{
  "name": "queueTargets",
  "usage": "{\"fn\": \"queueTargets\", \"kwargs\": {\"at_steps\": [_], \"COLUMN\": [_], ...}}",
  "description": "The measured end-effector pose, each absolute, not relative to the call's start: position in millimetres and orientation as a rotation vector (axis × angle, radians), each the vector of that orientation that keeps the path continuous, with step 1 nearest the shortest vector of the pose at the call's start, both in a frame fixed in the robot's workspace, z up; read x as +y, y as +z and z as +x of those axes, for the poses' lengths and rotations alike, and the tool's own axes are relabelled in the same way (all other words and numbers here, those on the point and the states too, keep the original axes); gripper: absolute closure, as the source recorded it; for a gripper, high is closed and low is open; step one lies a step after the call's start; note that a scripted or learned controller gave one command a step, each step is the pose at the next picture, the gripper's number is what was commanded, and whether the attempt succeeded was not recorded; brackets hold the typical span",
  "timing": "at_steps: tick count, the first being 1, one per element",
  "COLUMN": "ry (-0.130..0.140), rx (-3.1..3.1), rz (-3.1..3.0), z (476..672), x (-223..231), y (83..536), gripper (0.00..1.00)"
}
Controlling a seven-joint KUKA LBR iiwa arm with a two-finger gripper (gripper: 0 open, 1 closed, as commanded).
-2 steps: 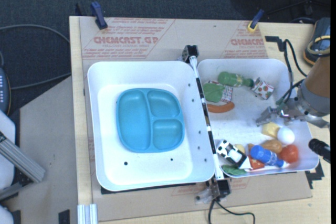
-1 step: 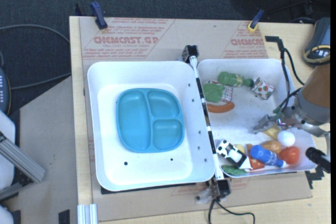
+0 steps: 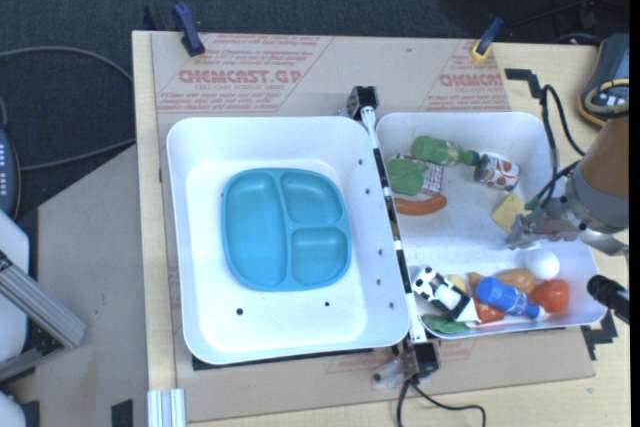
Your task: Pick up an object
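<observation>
The right bin (image 3: 520,130) holds a loose scatter of toy food and small items: a green bottle-shaped piece (image 3: 440,151) near the far wall, a small printed can (image 3: 497,171) beside it, a green-and-white packet (image 3: 415,177) over an orange sausage shape (image 3: 420,206), a yellow wedge (image 3: 508,211), a white egg (image 3: 543,265), a red tomato (image 3: 552,295), a blue bottle (image 3: 503,297) and a black-and-white cow figure (image 3: 437,288) along the near wall. One of each can be counted.

The claw (image 3: 527,233) sits low in the right bin, between the yellow wedge and the white egg, close to both. How far it stands open cannot be told, nor whether it grips anything.

The left bin (image 3: 200,155) carries one blue divided plate (image 3: 287,227) with three compartments. Both bins rest side by side on the surface (image 3: 300,75).
</observation>
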State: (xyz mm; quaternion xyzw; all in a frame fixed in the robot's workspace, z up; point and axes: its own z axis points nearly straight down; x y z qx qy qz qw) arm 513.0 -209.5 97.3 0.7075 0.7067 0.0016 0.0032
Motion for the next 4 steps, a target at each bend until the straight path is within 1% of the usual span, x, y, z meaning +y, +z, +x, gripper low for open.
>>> {"fn": "queueTargets", "kwargs": {"at_steps": [1,3,4], "ry": [0.001,0.0,-0.001], "rx": [2.222,2.221,2.222], "rz": [2.219,2.217,2.223], "z": [552.7,641.7,537.2], "x": [-188.9,-223.6,-170.9], "y": [190.7,187.6,124.2], "gripper": [1.0,1.0,1.0]}}
